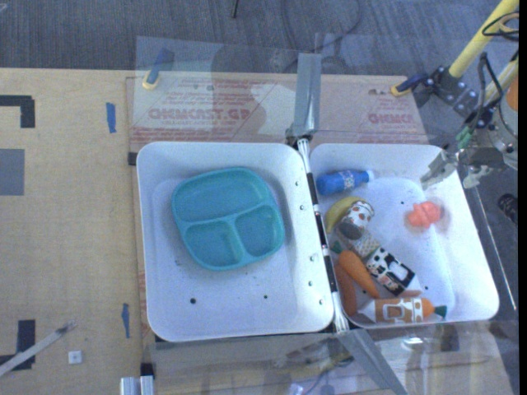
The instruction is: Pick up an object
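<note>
Red lettering runs along a clear plastic sheet (247, 109) lying at the bench's far edge behind the two bins. Over the left bin (156, 303) it seems to read "CHEMCAST GP"; a shorter red word behind the right bin (482, 290) is too blurred to read.

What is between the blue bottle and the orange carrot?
In the camera view, a small can with a face and a grey toy lie between the blue bottle and the carrot.
</note>
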`<state>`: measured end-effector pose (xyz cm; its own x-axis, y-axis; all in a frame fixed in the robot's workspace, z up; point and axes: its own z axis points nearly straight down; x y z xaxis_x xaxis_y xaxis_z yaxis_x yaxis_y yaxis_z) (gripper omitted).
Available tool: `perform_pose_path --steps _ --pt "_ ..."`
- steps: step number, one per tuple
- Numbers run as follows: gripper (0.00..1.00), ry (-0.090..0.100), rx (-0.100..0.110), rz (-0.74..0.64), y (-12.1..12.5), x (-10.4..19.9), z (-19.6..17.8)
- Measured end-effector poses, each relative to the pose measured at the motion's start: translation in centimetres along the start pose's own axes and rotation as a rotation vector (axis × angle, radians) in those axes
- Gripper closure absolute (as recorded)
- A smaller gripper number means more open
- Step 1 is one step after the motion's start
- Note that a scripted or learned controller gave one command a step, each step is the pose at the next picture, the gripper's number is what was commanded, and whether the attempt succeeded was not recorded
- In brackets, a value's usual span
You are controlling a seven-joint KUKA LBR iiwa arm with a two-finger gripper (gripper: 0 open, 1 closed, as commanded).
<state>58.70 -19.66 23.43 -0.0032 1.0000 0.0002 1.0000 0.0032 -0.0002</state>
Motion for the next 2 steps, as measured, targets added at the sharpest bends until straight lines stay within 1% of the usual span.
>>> perform_pose_path --steps 1,2 --pt "0.0 0.0 -0.001 -0.178 0.0 -2.6 11.2" --pt "0.0 0.006 -0.009 -0.159 2.2 -2.0 14.6"
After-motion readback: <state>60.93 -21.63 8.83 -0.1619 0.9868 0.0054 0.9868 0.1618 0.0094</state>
